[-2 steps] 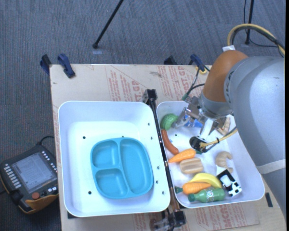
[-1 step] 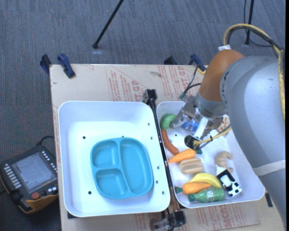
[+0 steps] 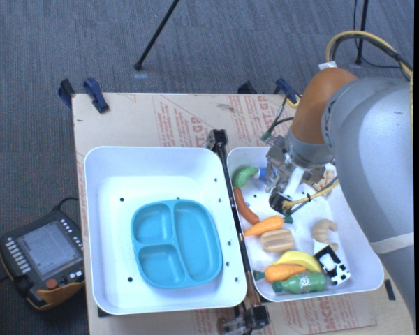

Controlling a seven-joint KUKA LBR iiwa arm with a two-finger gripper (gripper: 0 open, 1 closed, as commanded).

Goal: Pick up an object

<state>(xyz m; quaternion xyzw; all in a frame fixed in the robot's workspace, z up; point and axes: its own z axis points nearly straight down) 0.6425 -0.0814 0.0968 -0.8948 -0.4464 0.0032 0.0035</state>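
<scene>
The gripper (image 3: 278, 187) is positioned low over the upper part of the right bin (image 3: 335, 293); whether it is clenched or released cannot be made out. An orange carrot (image 3: 265, 225) is seen just below it in the view, close by, though contact cannot be judged. A red pepper (image 3: 245, 206) is laid to the gripper's left, and a green vegetable (image 3: 244, 176) further up. A blue divided plate (image 3: 176, 243) is held in the left bin (image 3: 101, 208).

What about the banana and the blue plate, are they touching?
Apart. The camera view shows the banana in the right bin and the blue plate in the left bin, with both bins' rims between them.
</scene>
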